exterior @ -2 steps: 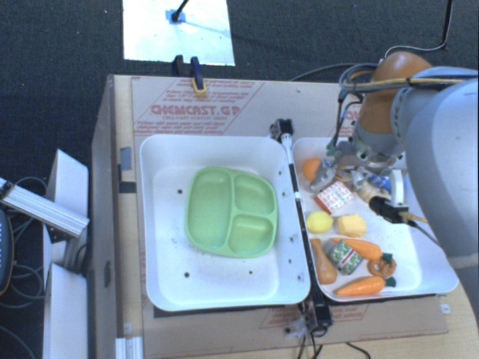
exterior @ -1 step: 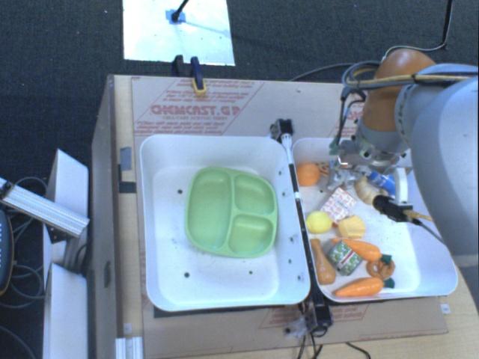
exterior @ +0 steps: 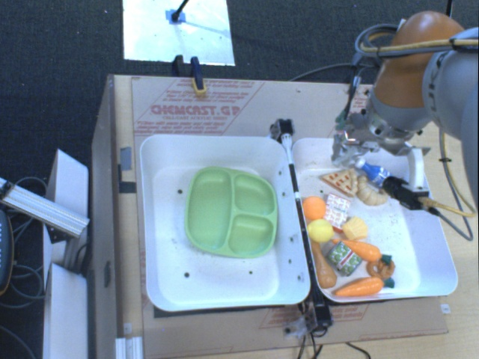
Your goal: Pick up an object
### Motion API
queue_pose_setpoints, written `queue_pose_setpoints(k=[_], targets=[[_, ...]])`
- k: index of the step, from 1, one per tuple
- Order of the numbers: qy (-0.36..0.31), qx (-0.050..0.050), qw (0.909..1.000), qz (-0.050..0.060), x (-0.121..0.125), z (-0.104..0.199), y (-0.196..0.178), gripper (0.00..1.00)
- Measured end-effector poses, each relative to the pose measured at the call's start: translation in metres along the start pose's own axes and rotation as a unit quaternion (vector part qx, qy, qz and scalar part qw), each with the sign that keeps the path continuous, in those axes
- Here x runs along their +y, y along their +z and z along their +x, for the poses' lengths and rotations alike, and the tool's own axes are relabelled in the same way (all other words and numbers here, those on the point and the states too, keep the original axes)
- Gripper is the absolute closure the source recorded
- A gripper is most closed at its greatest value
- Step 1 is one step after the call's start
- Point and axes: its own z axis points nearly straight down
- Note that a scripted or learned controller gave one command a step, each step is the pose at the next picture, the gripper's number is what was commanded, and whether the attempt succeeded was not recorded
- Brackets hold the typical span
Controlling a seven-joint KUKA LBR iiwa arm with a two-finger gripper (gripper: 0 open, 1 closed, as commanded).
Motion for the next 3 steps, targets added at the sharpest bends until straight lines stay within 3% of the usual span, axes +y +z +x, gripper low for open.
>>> queue_pose_setpoints(k=[1, 2, 3], targets=[[0.0, 0.0, 1.0, 0.001, -0.001, 0.0, 0.001, 0.0], [0.002, 0.0, 1.0, 0.002, 0.023, -0.045, 0.069, 0.0], [0.002, 0.0, 1.0, 0.002, 0.01, -0.067, 0.134, 0.0]])
